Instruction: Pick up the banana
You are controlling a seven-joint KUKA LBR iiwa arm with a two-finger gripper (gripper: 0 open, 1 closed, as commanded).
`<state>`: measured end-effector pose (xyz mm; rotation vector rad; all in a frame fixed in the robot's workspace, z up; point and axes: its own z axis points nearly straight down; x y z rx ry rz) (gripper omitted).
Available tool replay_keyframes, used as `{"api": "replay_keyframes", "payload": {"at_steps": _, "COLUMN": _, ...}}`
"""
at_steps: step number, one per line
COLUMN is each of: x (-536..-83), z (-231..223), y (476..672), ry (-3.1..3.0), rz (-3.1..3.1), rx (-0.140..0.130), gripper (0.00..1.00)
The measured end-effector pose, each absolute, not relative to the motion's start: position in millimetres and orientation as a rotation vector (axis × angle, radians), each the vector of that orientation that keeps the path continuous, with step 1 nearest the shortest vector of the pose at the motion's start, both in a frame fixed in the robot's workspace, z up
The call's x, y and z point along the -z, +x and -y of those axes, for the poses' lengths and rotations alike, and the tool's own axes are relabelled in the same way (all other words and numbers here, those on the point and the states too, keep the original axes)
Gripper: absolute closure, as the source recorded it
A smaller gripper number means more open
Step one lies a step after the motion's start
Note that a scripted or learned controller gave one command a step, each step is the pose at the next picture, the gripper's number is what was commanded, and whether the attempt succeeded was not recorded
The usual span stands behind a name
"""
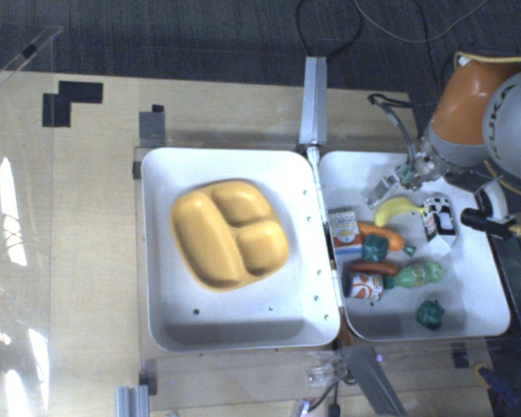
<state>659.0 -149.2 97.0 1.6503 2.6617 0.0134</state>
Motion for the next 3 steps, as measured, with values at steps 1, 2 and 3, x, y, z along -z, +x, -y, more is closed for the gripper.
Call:
{"api": "replay_keyframes", "payload": {"at_steps": 1, "x": -87.0, "z": 147.6, "y": 643.0, "ry": 1.651, "rz": -2.661, "rx": -0.008, "gripper": 0.00}}
{"api": "replay_keyframes", "payload": {"at_steps": 2, "x": -97.1, "z": 146.3, "y": 645.4, "ry": 1.648, "rz": -2.660, "rx": -0.013, "gripper": 1.00}}
{"api": "replay_keyframes", "payload": {"at_steps": 3, "x": -97.0, "z": 146.4, "y": 645.3, "ry": 1.648, "rz": -2.661, "rx": -0.013, "gripper": 0.00}}
